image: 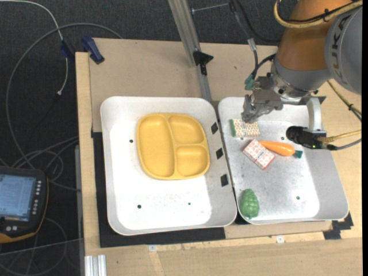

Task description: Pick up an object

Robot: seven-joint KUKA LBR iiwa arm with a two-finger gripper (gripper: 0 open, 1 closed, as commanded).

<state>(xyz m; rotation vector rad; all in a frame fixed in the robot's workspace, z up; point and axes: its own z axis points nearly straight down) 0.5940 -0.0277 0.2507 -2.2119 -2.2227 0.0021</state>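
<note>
Over two white bins, the lift has yet to happen.

Leftmost on the desk (pixel 149 56), the shallow white left bin (pixel 118 171) carries a yellow three-compartment plastic plate (pixel 172 145). Across the divide, the right white bin (pixel 322 183) bears a knobbly green toy (pixel 249 203) near its front edge, a green-edged patterned packet (pixel 244 129), a small pink-and-white box (pixel 258 153) and an orange toy carrot (pixel 278 148). Just above the packet hangs the grey tool (pixel 250 115); whether it is spread or pressed together I cannot tell. Every object lies flat in the bin, so nothing appears grasped: descent, closing and raising all seem left.
</note>
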